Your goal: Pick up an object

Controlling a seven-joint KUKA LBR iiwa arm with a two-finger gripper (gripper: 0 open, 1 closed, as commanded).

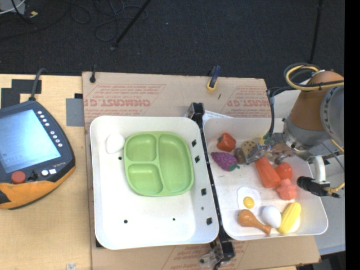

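Cardboard under two white bins: from the left, a green tray (158,163) fills one bin (107,218), toy food crowds the other (320,224), and the gripper (264,148) hangs at its twelve o'clock beside an orange carrot (268,172), nothing lifted yet, jaws too small to judge.

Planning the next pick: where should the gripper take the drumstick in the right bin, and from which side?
Probably the drumstick's narrow bone shaft, coming straight down with fingers across it. It lies flat, and the egg crowds its right end, so the thinner, freer part looks safer.
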